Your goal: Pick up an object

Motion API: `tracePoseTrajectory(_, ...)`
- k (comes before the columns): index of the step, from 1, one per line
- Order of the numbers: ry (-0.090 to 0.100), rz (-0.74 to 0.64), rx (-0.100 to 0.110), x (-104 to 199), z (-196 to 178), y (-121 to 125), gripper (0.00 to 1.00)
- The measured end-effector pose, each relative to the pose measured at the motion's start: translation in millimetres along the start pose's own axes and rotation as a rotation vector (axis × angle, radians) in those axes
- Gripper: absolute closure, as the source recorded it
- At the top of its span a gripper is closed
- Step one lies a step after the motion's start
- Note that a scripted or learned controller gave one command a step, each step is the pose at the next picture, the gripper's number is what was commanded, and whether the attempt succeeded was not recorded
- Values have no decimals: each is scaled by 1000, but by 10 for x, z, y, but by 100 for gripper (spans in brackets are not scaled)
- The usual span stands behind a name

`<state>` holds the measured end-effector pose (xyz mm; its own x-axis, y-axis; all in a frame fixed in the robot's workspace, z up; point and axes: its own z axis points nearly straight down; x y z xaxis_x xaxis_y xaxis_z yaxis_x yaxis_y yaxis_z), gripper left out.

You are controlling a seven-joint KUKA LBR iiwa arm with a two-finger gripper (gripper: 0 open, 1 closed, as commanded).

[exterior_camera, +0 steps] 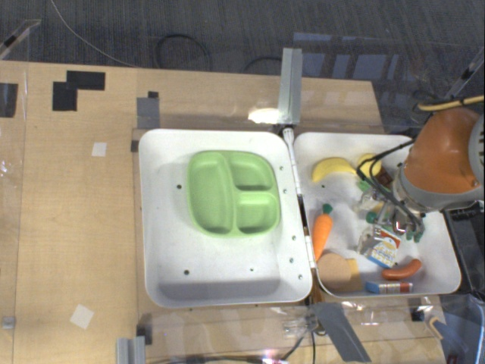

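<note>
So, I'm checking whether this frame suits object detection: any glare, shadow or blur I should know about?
Camera view: a bright glare spot on the bench just behind the left bin; soft shadow along that bin's front inside edge; the green tray and banana are evenly lit; the gripper area is cluttered and slightly soft, its detail hard to read.

Arm in from 3 o'clock, wrist low.
Orange band faces up; gripper (pixel 388 226) points down toward 7 o'clock, finger state unclear.
</note>
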<state>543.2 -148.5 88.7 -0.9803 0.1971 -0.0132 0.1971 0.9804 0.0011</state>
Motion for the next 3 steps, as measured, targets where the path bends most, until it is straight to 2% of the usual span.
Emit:
tracePoseTrajectory(1,0,123,0,-746,19,135,0)
tracePoseTrajectory(2,2,328,-1,-92,1,534,0)
tracePoseTrajectory(3,3,169,1,-894,-275,358,0)
